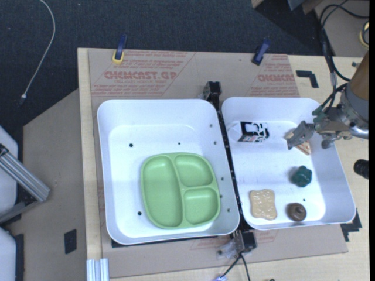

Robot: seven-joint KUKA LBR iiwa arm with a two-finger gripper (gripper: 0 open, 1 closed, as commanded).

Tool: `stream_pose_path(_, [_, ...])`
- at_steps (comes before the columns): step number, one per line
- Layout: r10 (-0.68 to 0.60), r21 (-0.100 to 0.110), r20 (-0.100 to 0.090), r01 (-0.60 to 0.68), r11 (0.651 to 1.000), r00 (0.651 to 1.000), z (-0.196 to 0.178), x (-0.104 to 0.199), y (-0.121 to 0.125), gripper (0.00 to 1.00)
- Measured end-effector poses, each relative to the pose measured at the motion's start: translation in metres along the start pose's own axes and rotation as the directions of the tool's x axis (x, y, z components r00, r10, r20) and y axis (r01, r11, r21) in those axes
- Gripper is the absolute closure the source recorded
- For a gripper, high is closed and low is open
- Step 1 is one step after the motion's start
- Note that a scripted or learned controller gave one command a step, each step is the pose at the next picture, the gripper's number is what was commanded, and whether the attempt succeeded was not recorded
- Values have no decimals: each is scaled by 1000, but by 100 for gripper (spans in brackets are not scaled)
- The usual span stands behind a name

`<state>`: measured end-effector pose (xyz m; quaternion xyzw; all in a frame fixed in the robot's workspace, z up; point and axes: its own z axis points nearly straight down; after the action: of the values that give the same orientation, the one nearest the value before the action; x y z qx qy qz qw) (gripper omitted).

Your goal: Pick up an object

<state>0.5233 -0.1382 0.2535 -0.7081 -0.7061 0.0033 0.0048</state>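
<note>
My gripper [309,138] hangs over the upper right part of the right bin [275,164], and its fingers stand open. Just beneath it lies a small tan wedge [303,149], partly hidden by the fingers; nothing is between them. A black and white item [253,132] lies to the left of the gripper. A teal lump [302,176] sits below it. A tan toast-shaped piece [263,204] and a brown doughnut [297,211] lie near the bin's front edge.
The left bin [117,157] holds a green divided plate [179,189]. A black clamp [212,90] sits between the bins at the back. Blue clips [261,51] hold the cardboard base. Bare white floor lies in the middle of the right bin.
</note>
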Motion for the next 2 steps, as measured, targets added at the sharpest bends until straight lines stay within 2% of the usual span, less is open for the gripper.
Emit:
stream_pose_path(1, [-3,-12,2,3,1000,1000,-6,0,2,0])
stream_pose_path(2, [-2,-5,1,2,1000,1000,40,-7,0,0])
